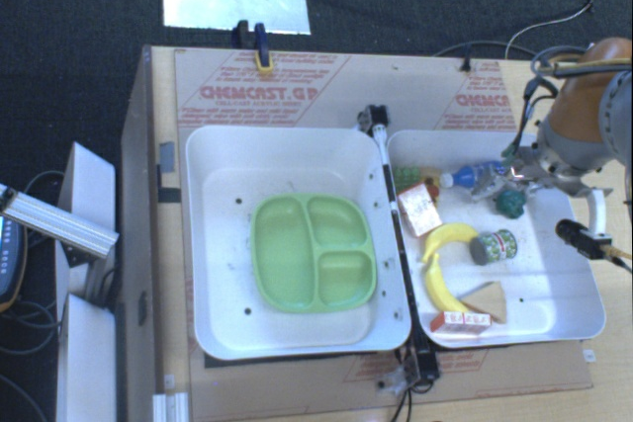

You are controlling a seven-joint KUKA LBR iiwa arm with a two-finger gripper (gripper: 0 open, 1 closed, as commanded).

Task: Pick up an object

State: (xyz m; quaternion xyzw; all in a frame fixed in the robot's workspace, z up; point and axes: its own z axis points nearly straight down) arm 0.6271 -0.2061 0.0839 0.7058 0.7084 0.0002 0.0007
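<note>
On the bench (297,84), the right bin (584,311) holds a wedge (487,299) at its near edge, then a banana (442,267) and a small can (495,245). Farther back lie a carton (419,210) and a bottle (473,177). The arm (586,114) bends in from three o'clock, wrist turned down, its tool (510,200) closed on a teal object (510,204). The left bin (213,212) holds a green tray (315,252).
</note>
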